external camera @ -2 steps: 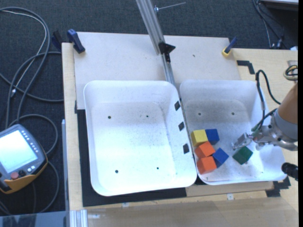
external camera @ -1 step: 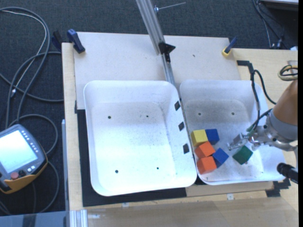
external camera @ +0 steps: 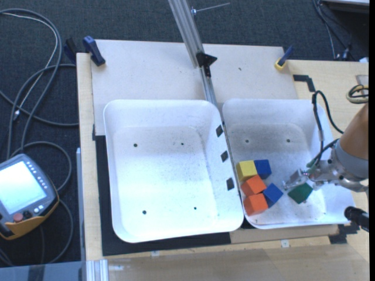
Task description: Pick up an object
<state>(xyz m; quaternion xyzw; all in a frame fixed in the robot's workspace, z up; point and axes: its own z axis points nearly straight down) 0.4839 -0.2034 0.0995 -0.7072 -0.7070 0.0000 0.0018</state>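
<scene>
Tabletop [external camera: 152, 69]: pale board; blue clamp [external camera: 94, 50] at far left corner, yellow clamp [external camera: 283, 60] at far right. Aluminium rail [external camera: 183, 17] slants down from top to the seam between the bins. Teach pendant [external camera: 22, 193], lit screen and orange casing, on dark carpet [external camera: 105, 7] at left. Grey cables [external camera: 41, 98] loop over the carpet just above the pendant.

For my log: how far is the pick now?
Done: the arm has reached into the right bin, with the tool at the green block. In hand: nothing clearly; the block seems to rest on the bin floor. Left: grasp and lift. Yellow, orange and blue blocks lie untouched.
</scene>
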